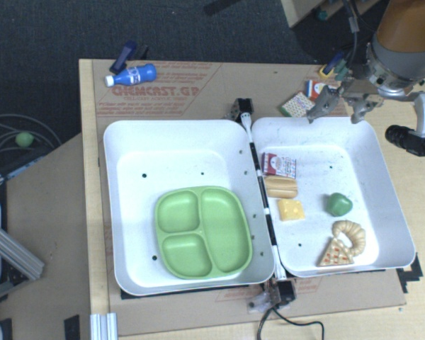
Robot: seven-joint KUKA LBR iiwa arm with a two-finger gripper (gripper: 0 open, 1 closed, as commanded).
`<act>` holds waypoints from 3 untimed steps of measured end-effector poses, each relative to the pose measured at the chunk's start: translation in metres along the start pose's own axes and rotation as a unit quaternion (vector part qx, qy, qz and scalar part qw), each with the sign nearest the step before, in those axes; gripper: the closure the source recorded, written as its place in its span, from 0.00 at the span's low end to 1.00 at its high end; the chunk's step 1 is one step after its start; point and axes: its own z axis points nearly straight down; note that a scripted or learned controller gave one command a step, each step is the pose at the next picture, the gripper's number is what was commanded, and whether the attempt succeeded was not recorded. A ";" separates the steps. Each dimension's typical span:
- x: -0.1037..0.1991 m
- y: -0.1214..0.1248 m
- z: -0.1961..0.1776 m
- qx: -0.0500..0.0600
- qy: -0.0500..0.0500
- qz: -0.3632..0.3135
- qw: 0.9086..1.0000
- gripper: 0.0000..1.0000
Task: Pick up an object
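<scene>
White plastic forms both shallow bins on the cardboard-topped bench, set side by side and touching along their inner edges. In the left bin [127,154] lies a pale green divided plate [202,231] with three compartments, sitting toward the bin's near right corner. The right bin [368,154] holds the small toy foods: a red-and-white carton [278,164] lies flat near the inner wall, a hot dog [280,186] rests just below it, and a yellow cheese wedge [291,210] sits just below that. A green round piece [338,204] lies well to the right of the cheese, apart from it. Near the bin's front edge a tan pretzel-like ring [350,234] touches a pizza slice [334,253] that points toward the pretzel. The arm enters at the upper right, and its gripper [338,108] hangs above the far rim of the right bin, well apart from every piece of food. Its two fingers [320,109] are spread apart with nothing between them. Beyond the bins, on the bench's far edge, a blue-and-white bottle [131,75] lies on its side, and a small checkered card [296,105] lies just left of the gripper.
</scene>
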 end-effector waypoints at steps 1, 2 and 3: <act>-0.041 -0.074 0.118 0.001 0.000 0.001 1.000 0.00; -0.074 -0.098 0.194 0.001 0.000 0.001 1.000 0.00; -0.074 -0.096 0.182 -0.003 -0.001 0.000 1.000 1.00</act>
